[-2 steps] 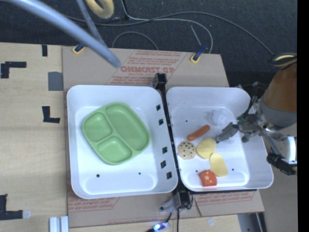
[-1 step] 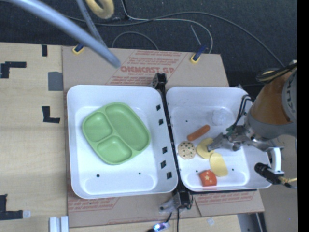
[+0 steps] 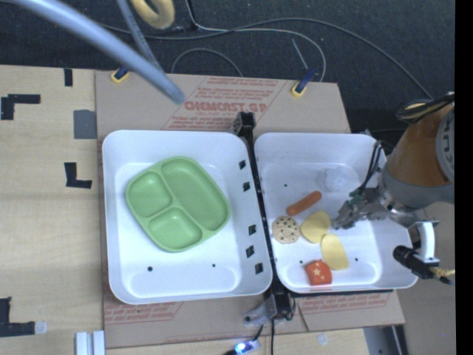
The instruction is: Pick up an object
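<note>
Two bins (image 3: 118, 198): green tray (image 3: 177, 203) left; food toys (image 3: 314, 228) right.

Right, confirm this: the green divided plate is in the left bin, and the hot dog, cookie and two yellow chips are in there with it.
Wrong on one point. The camera view shows the green divided plate in the left bin, but the hot dog, cookie and two yellow chips lie in the right bin.

green tray (image 3: 177, 202), orange sausage (image 3: 304, 203), white bins (image 3: 118, 198)
</note>
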Action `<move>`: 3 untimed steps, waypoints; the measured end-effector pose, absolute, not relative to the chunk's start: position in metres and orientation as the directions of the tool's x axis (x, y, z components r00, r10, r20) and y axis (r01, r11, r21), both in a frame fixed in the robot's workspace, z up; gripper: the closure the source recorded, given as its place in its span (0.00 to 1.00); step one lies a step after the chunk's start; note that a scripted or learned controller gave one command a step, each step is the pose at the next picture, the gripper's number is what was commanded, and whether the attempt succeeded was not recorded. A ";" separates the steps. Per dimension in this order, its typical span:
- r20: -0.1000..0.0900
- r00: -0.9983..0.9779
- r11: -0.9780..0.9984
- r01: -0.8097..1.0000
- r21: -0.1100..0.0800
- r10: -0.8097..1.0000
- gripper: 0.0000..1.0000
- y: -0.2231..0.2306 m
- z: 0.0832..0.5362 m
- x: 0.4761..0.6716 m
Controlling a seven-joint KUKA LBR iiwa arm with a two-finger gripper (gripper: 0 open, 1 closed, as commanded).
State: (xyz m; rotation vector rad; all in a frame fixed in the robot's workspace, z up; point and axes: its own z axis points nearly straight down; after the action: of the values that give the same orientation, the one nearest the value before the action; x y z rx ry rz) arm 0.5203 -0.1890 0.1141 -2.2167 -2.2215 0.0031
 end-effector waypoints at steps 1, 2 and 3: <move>-0.001 -0.001 0.001 1.000 0.003 1.000 1.00 -0.185 0.168 0.512; -0.001 -0.001 0.001 1.000 0.003 1.000 1.00 -0.185 0.207 0.513; 0.002 -0.007 0.007 1.000 0.001 1.000 1.00 -0.128 0.220 0.518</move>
State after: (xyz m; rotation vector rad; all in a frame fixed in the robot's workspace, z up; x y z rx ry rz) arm 0.5177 -0.1278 0.2198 -2.2132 -2.2286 -0.0027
